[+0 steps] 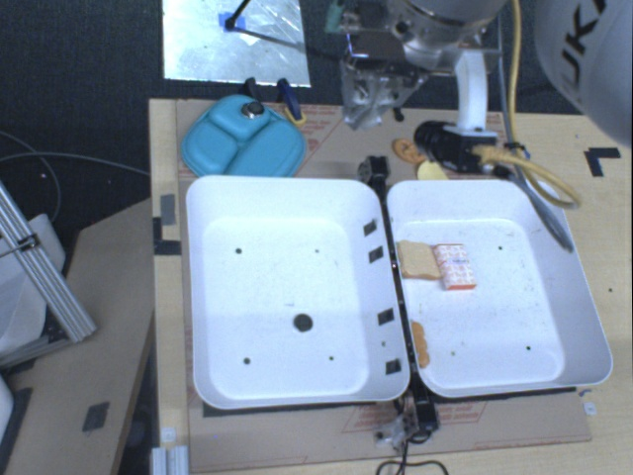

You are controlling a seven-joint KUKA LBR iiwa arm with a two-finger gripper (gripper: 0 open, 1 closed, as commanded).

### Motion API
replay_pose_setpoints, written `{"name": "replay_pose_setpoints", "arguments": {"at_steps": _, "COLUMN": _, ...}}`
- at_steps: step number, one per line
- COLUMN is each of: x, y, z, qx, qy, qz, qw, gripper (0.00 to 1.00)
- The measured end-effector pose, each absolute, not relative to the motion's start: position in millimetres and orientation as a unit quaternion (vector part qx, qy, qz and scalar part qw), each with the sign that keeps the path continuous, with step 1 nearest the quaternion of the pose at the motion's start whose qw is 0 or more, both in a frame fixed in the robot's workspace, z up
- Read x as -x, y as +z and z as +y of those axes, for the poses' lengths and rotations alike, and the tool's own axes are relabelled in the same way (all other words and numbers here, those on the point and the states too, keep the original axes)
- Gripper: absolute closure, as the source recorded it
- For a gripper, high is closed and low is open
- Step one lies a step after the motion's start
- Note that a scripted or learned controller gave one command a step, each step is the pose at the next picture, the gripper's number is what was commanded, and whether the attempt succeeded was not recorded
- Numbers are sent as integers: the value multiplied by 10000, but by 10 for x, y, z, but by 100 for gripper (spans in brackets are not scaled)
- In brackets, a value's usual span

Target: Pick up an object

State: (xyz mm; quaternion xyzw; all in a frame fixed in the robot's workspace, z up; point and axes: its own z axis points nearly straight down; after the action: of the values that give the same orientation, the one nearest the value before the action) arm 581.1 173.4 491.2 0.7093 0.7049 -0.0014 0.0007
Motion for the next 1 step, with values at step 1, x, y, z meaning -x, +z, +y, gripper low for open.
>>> {"name": "replay_pose_setpoints", "arguments": {"at_steps": 1, "x": -5352, "y": 5367, "z": 2298, "qx": -7039, "qy": 32, "qz": 7103, "qw": 4, "gripper": 100}}
